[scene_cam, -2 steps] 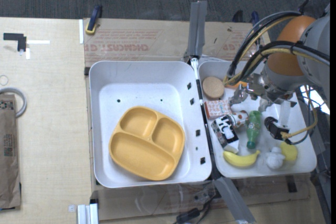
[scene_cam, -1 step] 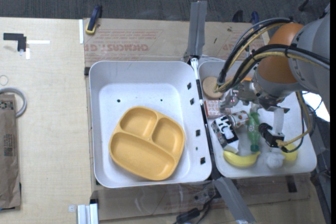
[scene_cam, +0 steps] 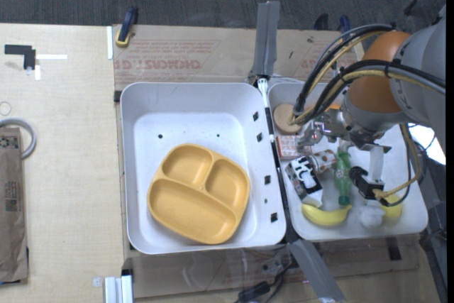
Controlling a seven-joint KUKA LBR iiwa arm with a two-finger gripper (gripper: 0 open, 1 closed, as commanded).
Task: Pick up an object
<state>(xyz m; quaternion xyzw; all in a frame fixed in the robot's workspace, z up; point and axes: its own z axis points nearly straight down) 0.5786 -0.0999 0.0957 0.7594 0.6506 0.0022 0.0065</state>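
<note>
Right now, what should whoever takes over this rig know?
Tool: low over the right bin, among the clutter; grip state unclear.
Things: banana, green bottle and a black-and-white item lie in the right bin. The yellow divided plate lies in the left bin.
Done: nothing visibly lifted.
Left: grasp one object and raise it.

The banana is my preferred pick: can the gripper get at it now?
Probably yes: the banana lies uncovered at the right bin's near edge, with the arm above that bin, though a green bottle crowds it.
</note>
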